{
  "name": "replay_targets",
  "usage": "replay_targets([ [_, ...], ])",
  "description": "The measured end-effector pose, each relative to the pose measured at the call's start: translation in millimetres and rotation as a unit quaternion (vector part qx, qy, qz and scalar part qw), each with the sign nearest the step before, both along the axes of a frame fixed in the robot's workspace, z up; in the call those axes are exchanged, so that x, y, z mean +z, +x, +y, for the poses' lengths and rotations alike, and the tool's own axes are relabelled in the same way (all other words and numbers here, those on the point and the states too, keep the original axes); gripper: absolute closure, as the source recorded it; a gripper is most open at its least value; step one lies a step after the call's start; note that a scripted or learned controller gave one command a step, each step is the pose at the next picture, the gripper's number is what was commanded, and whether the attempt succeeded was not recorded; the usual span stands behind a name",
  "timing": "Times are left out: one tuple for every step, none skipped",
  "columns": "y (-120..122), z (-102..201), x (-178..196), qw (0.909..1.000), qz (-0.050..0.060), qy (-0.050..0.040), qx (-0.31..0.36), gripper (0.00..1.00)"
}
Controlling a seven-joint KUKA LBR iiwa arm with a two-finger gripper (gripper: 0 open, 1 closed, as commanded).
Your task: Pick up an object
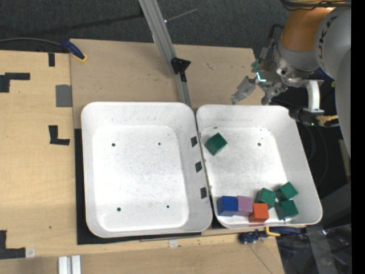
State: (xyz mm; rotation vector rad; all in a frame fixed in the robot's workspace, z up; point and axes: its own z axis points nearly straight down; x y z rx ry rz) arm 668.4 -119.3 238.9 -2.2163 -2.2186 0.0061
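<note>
My gripper (254,93) hangs above the back rim of the right bin (300,147), over the bench just behind it. Its two fingers (242,91) are spread apart, open, with nothing between them. A green cube (215,143) lies alone in the right bin's back left part, below and left of the gripper. Along the bin's front edge sit a blue cube (228,204), a purple cube (244,204), an orange cube (260,211) and three green cubes (266,197), packed close together.
The left bin (85,153) stands beside the right one, with black clips on the shared rim (198,165). A slanted metal pole (162,33) rises behind the bins. A blue clamp (76,49) lies at the bench's back left.
</note>
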Motion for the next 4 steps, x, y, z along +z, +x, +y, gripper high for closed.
replay_targets([
  [1, 0, 3, 1.0, -0.002, -0.0011, 0.001, 0.0],
  [7, -2, -44, 1.0, 0.0, -0.001, 0.0, 0.0],
  [0, 1, -108, 1.0, 0.001, -0.0006, 0.0, 0.0],
  [-1, 2, -150, 1.0, -0.001, -0.001, 0.001, 0.0],
])
